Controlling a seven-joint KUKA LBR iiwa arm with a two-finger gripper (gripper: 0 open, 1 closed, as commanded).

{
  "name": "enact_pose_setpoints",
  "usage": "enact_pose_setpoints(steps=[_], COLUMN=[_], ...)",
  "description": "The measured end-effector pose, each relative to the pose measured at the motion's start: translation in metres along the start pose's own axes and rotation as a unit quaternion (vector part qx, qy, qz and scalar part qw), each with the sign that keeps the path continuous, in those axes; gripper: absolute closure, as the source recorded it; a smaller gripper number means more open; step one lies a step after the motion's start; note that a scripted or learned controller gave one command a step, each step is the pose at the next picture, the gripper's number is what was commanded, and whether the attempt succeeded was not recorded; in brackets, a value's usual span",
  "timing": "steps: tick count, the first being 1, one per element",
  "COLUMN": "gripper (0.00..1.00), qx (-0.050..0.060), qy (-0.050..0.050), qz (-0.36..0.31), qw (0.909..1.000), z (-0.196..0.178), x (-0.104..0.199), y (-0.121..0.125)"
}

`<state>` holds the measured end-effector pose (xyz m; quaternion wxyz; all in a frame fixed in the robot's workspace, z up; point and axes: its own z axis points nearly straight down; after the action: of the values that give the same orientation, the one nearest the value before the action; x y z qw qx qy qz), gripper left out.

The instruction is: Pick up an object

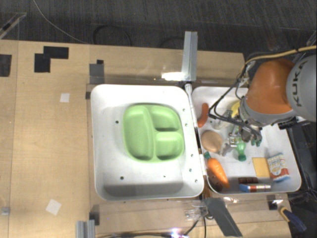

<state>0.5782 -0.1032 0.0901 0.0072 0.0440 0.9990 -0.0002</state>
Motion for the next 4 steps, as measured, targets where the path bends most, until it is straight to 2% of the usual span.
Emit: enact_pose_setpoints(steps=[1,2,4], gripper=[0.0,0.0,0.0], qx=[0.0,0.0,0.001], qy=[-0.002,0.0,-0.002], qz=[0.036,0.122,0.141], qw=[0.9994,0.9926,0.99], z=[-0.002,0.0,0.0], x=[0.047,0.007,0.012], y=[-0.009,-0.032,-0.03])
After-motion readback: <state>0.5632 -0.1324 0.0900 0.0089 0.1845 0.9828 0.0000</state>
